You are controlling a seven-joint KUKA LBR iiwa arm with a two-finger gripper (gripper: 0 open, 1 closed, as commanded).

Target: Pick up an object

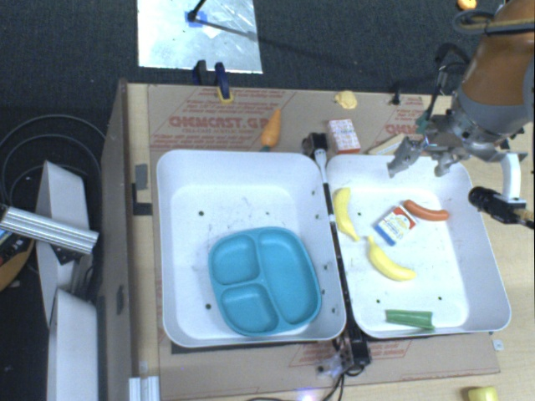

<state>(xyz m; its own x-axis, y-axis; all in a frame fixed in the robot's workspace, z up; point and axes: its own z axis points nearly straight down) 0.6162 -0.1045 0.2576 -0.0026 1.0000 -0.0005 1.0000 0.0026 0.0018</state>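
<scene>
The right bin (476, 291) holds two yellow bananas, one at its left side (343, 213) and one near the middle (389, 263). A red sausage (426, 211) lies toward the back, a small blue and white carton (394, 225) sits beside it, and a green pod (409, 317) rests near the front. My gripper (422, 159) hangs over the bin's back edge with its two fingers spread open and nothing between them.
The left bin (192, 190) holds a blue divided plate (264, 281). On the board behind the bins lie a toy carrot (271, 129), a small pink box (343, 135) and a yellow piece (346, 100). A blue clamp (211, 73) stands at the back.
</scene>
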